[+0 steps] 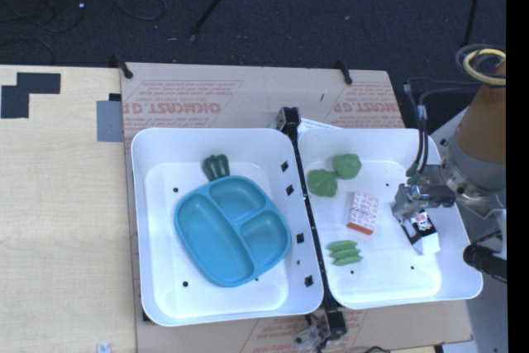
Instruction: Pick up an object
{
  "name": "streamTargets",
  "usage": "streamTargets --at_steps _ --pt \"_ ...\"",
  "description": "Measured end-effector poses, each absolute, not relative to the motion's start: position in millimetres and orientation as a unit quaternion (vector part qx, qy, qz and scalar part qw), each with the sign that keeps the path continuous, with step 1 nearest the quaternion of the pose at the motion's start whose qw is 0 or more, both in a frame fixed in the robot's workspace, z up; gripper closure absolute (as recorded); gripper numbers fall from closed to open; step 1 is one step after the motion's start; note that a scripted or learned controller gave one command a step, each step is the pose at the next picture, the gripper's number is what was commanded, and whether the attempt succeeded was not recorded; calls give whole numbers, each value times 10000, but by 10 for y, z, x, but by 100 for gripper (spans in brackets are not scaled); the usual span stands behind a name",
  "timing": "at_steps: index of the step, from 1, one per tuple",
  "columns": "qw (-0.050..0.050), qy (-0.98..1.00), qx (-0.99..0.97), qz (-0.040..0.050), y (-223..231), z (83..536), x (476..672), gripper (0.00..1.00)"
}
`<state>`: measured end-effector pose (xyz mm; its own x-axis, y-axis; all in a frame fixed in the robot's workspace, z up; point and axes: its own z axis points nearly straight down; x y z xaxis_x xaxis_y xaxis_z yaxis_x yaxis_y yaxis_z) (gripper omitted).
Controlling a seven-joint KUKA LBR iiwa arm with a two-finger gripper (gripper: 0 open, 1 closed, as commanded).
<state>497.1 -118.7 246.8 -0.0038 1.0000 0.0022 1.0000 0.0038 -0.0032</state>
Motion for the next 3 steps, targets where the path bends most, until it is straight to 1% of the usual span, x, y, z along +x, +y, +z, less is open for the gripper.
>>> streamTargets --at_steps 1,2,3 --pt "13 -7087 -7055 1 -589 2496 5037 100" --pt "22 -7082 -7060 11 -168 2464 5072 100" --pt "15 -7085 -7057 8 351 2449 5183 100"
